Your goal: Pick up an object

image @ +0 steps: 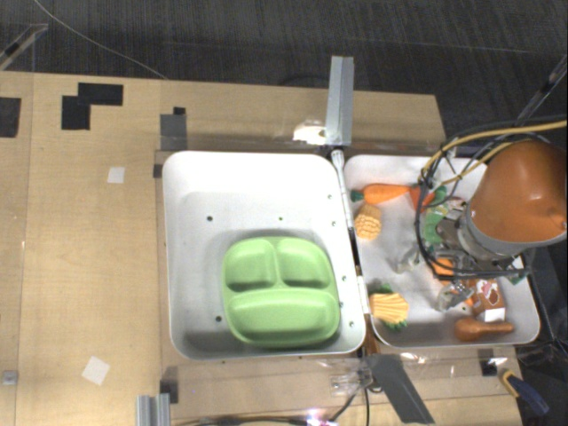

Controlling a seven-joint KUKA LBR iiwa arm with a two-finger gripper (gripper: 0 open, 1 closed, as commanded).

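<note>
The arm's orange band hangs low over the right bin, and its bulk and cables hide the end effector, so I cannot tell how it stands. Around it lie a carrot, a corn cob and a yellow piece with green near the divider, plus a brown sausage-like piece. The left bin holds a green divided tray.

Single fixed camera overhead, slanted down; both bins fully framed.
</note>
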